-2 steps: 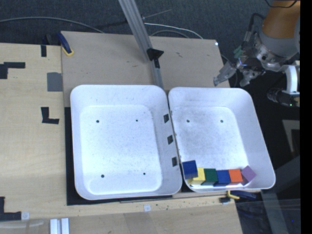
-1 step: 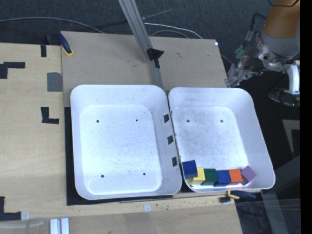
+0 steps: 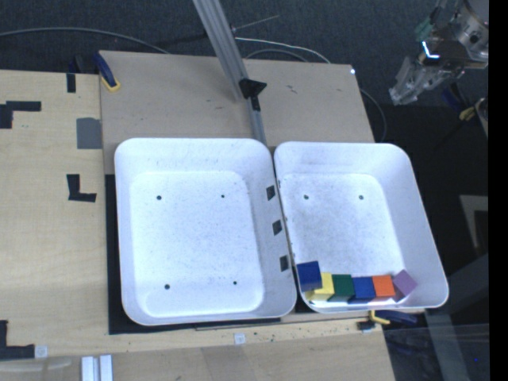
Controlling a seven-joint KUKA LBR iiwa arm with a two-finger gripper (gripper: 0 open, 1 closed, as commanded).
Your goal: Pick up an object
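Observation:
Several small blocks lie in a row along the near wall of the right bin [image 3: 413, 181]: a blue block [image 3: 308, 274] on a yellow block [image 3: 321, 290], then a green block [image 3: 342, 286], another blue block [image 3: 363, 288], an orange block [image 3: 382, 286] and a purple block [image 3: 404, 282]. My gripper [image 3: 409, 86] hangs at the top right, well above and beyond the right bin's far right corner, away from the blocks. Nothing shows between its fingers.
The left bin [image 3: 127, 213] stands beside the right one on the wooden bench. A slanted metal pole [image 3: 222, 34] rises from behind the bins' shared edge. A blue and yellow clamp [image 3: 108, 74] sits at the bench's far left corner, another clamp [image 3: 389, 318] by the near right.

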